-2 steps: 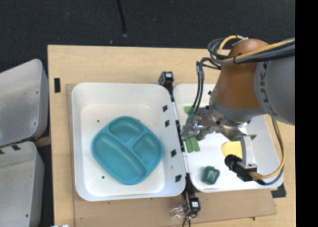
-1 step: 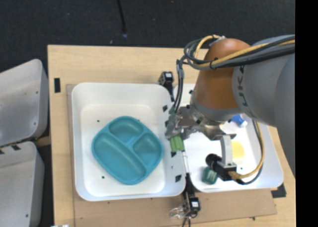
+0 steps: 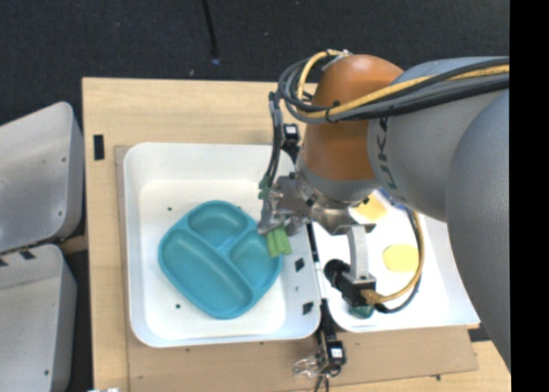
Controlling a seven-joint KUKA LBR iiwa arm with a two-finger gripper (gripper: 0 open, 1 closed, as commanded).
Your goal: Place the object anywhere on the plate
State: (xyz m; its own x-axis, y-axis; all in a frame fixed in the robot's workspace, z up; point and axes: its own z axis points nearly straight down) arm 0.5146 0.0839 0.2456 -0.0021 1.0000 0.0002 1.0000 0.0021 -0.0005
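Note:
A blue divided plate (image 3: 214, 260) lies in the left white bin (image 3: 141, 210). My gripper (image 3: 276, 229) hangs over the plate's right rim, under the orange wrist band (image 3: 343, 124). A small green object (image 3: 280, 244) sticks out below the fingertips, and the gripper is shut on it. The object hangs at the plate's right edge, close to the wall between the two bins. The wrist hides the upper part of the fingers.
The right bin (image 3: 446, 313) holds two yellow pieces, one round (image 3: 400, 257) and one partly hidden by the arm (image 3: 372, 208). Cables and a black fitting (image 3: 352, 287) hang from the wrist over that bin. The wooden bench edge (image 3: 103, 210) frames the bins.

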